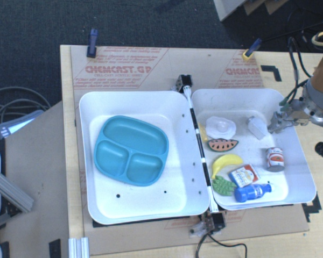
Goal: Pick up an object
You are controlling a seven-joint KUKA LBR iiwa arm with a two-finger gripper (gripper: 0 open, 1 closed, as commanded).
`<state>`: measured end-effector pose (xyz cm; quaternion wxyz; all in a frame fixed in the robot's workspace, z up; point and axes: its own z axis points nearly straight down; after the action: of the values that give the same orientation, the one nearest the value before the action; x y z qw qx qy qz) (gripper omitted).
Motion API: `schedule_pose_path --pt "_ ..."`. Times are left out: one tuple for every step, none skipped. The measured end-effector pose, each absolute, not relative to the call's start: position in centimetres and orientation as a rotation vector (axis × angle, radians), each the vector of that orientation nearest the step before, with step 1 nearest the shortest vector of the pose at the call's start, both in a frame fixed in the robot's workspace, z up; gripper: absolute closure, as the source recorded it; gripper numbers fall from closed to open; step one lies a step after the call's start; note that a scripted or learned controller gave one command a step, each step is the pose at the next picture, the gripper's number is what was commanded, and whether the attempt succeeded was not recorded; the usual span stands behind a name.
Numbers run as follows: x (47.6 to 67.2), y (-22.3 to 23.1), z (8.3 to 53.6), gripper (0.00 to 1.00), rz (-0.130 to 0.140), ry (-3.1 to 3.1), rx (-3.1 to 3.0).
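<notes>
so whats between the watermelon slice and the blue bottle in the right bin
In the camera view, the yellow banana and the small red-and-white carton lie between the watermelon slice and the blue bottle.

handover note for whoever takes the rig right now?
End effector: over the right bin's upper right area, beside a clear cup; nothing seen held, finger state unclear.
Right bin things: white lid, watermelon slice, banana, small can, juice box, blue bottle, green toy.
Left bin: blue divided plate.
Done: nothing lifted.
Left: grasp and lift one object.
</notes>
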<state>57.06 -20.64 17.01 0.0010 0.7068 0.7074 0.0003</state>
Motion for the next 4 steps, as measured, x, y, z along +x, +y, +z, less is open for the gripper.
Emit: schedule_pose_path --pt "57.0 -20.6 17.0 0.00 0.000 2.221 2.220" --pt "55.0 -22.2 10.5 0.00 0.001 2.226 2.223" --pt "55.1 -22.3 11.6 1.00 0.001 2.222 2.221" --pt "60.6 -17.7 17.2 1.00 0.005 2.222 2.216"
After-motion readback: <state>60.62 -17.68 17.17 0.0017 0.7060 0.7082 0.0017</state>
